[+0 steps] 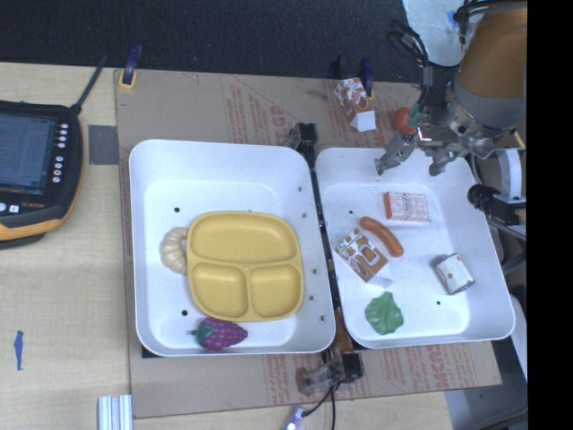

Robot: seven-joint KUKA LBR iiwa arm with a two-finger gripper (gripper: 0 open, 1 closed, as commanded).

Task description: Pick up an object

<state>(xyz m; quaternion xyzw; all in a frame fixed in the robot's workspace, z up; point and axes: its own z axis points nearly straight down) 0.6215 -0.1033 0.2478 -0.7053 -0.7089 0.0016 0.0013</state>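
Observation:
My gripper (417,162) hangs open over the far edge of the right bin (488,325), its two fingers spread with nothing between them. Just below it in that bin lie an orange-and-white packet (406,206), a sausage (381,236), a brown-and-white carton (362,254), a green leaf (384,313) and a small grey-white box (454,273). The left bin (152,177) holds a yellow divided plate (243,264), a pale bread-like piece (173,249) at the plate's left and a purple grape bunch (218,334) near the front.
A small carton (354,98) and a red item (405,117) sit on the cardboard behind the right bin. A tablet controller (36,168) lies at the far left. Clamps (304,136) sit between the bins.

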